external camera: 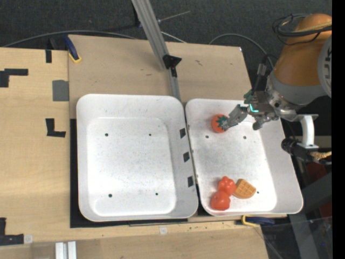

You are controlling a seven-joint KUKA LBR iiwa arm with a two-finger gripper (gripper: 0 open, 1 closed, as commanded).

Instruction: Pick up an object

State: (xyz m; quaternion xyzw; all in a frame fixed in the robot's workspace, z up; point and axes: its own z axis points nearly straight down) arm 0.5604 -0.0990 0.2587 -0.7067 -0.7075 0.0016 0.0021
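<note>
Gripper (pixel 225 124) sits right at the small red object (pixel 218 124) in the right bin's (pixel 269 198) upper-left corner, touching its right side; a firm hold, I cannot tell

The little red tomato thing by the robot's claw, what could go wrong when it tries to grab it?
1. The gripper comes at the small red toy with a green top from a slant, so the round toy may roll or slip out.
2. That toy sits near the right bin's top left corner, so a push could jam it against the wall.
3. Two red pieces and an orange waffle-like piece lie far off, unlikely to interfere.
</note>
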